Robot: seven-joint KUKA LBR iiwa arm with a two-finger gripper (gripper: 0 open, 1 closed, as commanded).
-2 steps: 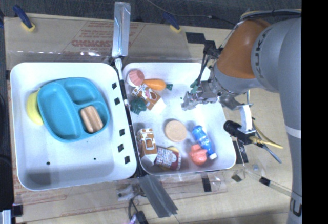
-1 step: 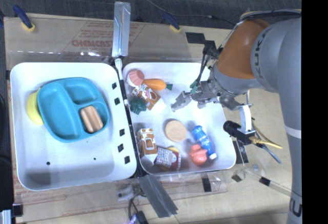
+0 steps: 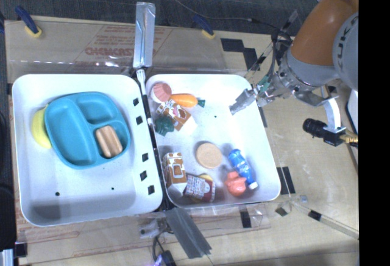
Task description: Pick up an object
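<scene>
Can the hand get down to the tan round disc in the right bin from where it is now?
Probably yes. The hand hangs over the right bin's upper right, and the tan disc lies flat with open floor between them. The blue bottle sits close on its right, so that side is tight.

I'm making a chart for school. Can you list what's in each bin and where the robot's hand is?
left bin: blue tray with a hot dog; yellow thing under the tray's left edge
right bin: carrot, round cookie, blue bottle, small packets
gripper: above the right bin's top right part, holding nothing that I can see
arm: comes in from the right
</scene>
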